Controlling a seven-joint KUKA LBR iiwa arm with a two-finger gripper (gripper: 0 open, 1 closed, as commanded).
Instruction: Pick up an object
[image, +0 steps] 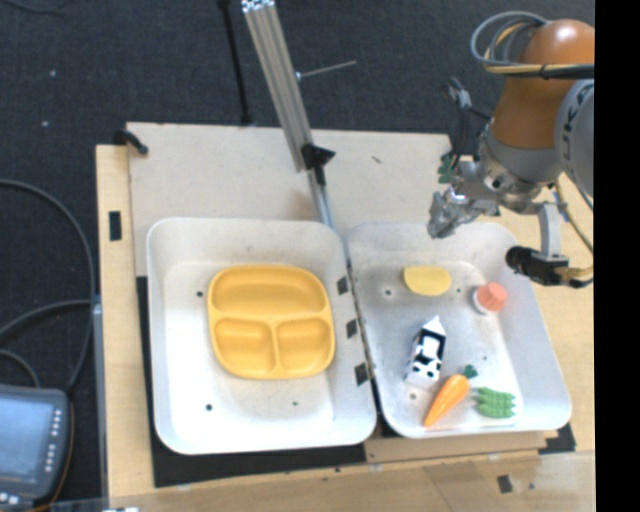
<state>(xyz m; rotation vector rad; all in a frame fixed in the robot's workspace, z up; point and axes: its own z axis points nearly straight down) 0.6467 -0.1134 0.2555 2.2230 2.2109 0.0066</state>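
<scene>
over the back edge of the right bin (545, 330), your gripper (446, 216) hangs with its tip pointing down toward the bin's rear rim. you cannot tell from this slanted view how the tip is set, since it reads as one dark grey mass against the bench. nothing is visibly caught in it.

just in front of the gripper, a little toward you in the view, a flat yellow oval piece (427, 280) lies on the bin floor, apart from the tip. to its right, near the bin's right wall, sits a small pink round piece (491, 297). lower down, about mid-bin, a small black-and-white cow-patterned carton (426, 354) lies tilted. in front of that, an orange carrot (447, 397) lies at a slant with its green top pointing up and right, and just beside it to the right is a green leafy piece (494, 403), near the bin's front rim. these five are the things you could pick, and all rest on the bin floor.

the arm (535, 110) comes in from the right, its orange band above the grey wrist, with cables looping over the top.

the left bin (175, 400) holds a yellow divided tray (270, 320), three compartments, lying flat near the middle. a metal pole (285, 90) rises at a slant from the bench behind the seam between the two bins. at the lower left, off the bench, a grey device (30, 440) shows its corner.
</scene>
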